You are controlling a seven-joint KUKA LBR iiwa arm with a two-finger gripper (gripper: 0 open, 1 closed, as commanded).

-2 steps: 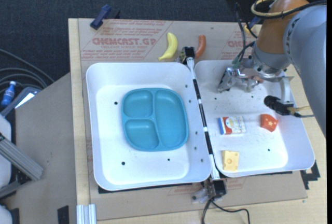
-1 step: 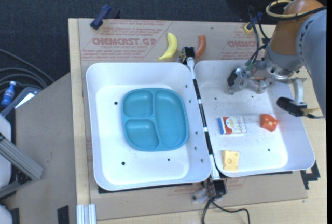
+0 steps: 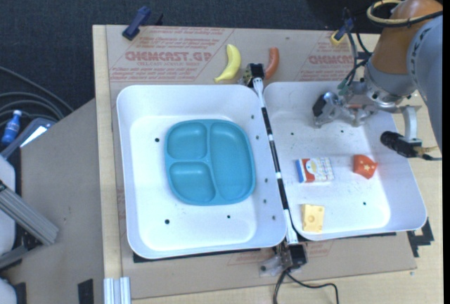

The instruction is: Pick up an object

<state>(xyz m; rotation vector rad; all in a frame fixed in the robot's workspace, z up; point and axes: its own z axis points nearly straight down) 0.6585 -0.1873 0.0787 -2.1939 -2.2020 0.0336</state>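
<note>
I have not picked anything up yet. My gripper [image 3: 342, 110] hangs over the far part of the right bin [image 3: 408, 207], and nothing is in it. I cannot tell how it is set, because it looks small and dark from up here. So the whole job is still left: choose a thing, go down to it, grab it, and lift it.

Three things lie in the right bin, and I will use my gripper as the marker. The red thing [image 3: 364, 166] is nearest to it, a bit toward the front of the bin. It is small, lumpy and bright red-orange, maybe a toy fruit. I think it is the easiest one to go for.

The white box [image 3: 314, 170] lies beside the red thing, closer to the middle rail [image 3: 271, 148]. It is flat, with blue and red print on it. The yellow block [image 3: 313, 217] is farthest from my gripper, near the front edge. It looks like toy cheese.

The left bin [image 3: 140, 211] holds a blue tray [image 3: 209, 160] with three parts, well away from my gripper.
</note>
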